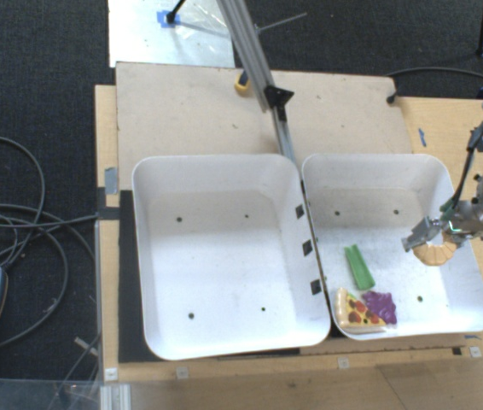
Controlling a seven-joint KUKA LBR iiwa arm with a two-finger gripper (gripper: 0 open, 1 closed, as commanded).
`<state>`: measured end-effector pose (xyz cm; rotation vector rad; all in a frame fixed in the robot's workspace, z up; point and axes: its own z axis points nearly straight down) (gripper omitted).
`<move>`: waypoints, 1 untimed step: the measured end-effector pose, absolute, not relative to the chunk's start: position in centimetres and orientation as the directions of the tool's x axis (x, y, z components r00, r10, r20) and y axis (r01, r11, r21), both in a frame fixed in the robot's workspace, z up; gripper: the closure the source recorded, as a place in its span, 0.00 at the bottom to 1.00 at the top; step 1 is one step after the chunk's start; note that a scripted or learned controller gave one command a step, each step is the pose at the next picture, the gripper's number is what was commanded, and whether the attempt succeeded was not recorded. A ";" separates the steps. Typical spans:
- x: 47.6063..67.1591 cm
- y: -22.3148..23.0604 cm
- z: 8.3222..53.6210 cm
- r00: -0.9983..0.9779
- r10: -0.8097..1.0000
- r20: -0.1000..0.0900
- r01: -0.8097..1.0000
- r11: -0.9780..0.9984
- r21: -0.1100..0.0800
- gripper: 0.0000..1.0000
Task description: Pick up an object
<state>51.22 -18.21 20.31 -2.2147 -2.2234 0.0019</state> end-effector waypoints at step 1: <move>51.3 -18.2 20.5 -0.003 1.000 0.000 1.000 0.003 0.001 0.00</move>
